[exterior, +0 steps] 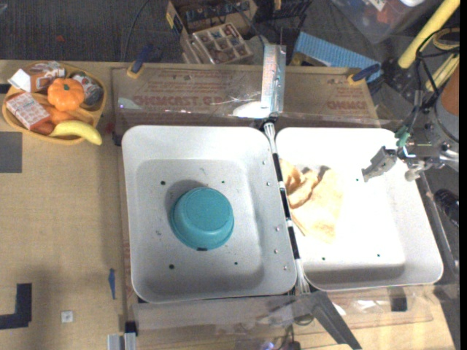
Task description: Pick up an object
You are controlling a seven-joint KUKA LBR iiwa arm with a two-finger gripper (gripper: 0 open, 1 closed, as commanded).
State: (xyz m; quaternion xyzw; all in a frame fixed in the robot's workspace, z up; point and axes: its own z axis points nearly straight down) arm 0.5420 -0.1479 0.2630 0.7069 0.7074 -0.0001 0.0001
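A round teal plastic bowl [203, 217] sat upturned in the left white bin [146, 152]; the pincer [379, 165] hovered right of frame over the right bin [408, 261], seemingly empty, its spread unclear.

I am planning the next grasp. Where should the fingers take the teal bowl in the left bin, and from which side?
The teal bowl seems to lie upside down, its rounded base up, so there is no open edge to pinch. Probably best to come straight from above and close across its outer rim, which stands free of the left bin's walls.
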